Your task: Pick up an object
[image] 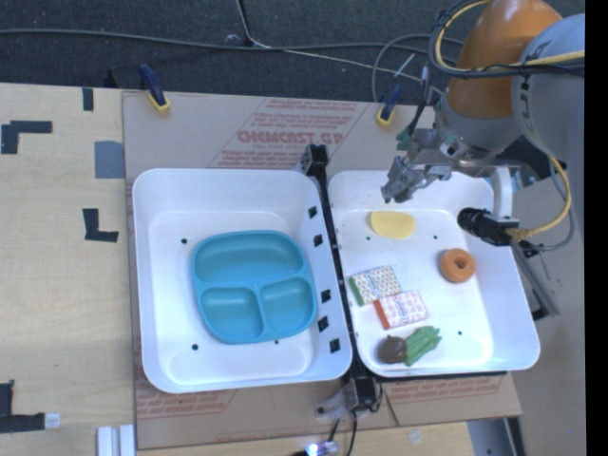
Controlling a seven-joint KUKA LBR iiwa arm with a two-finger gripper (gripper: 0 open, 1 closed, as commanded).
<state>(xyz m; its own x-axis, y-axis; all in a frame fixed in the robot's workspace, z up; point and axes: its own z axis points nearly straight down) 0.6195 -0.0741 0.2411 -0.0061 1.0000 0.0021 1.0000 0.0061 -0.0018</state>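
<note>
In the right bin (508, 345), pincer (397, 190) (grip unreadable) above yellow piece (392, 224), donut (458, 265) nearby.

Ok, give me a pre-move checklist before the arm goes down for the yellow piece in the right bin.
1. Gripper above the right bin: ok.
2. Gripper lined up over the yellow piece: not ok, it sits just off toward the bin's back edge.
3. Yellow piece apart from the orange ring and the patterned packets: ok.
4. Nothing carried already: cannot tell.
5. Blue tray out of the path, in the left bin: ok.
</note>
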